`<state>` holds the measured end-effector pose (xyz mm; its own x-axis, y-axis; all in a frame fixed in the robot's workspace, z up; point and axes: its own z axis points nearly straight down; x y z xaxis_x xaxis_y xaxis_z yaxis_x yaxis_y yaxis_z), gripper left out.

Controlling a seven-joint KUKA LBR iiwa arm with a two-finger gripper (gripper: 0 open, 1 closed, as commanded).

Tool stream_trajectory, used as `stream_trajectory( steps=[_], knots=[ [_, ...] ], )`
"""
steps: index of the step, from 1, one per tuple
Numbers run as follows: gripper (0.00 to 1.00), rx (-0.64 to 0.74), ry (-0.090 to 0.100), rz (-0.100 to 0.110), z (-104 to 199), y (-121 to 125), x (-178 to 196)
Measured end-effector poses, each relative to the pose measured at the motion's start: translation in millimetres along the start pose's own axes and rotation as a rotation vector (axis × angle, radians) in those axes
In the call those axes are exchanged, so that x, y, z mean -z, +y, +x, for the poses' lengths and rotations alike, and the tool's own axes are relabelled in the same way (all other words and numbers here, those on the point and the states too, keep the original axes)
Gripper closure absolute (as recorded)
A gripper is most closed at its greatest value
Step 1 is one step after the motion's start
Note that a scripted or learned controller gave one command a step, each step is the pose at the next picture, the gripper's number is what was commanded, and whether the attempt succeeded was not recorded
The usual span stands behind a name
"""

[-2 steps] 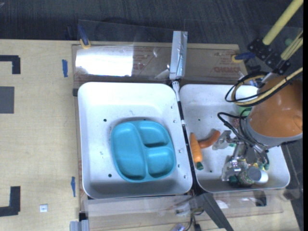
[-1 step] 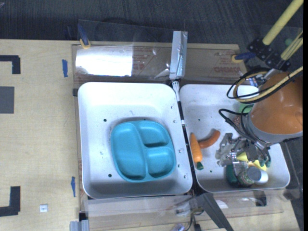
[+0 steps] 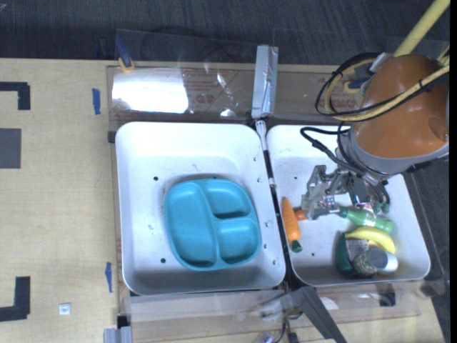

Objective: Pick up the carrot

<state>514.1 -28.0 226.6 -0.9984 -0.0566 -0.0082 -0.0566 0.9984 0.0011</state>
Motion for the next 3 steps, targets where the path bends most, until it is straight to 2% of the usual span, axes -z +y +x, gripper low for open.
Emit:
stream_trajectory(
  steps=[1, 2, 3],
  knots=[
    [1.0, -0.015, 0.007, -0.001, 23.2, -5.2, -39.4],
    [1.0, 0.379, 0.0, -0.002, -8.2, 76.7, -3.4],
    [1.0, 0.854, -0.002, -0.001, -61.7, 52.9, 41.5]
  ],
)
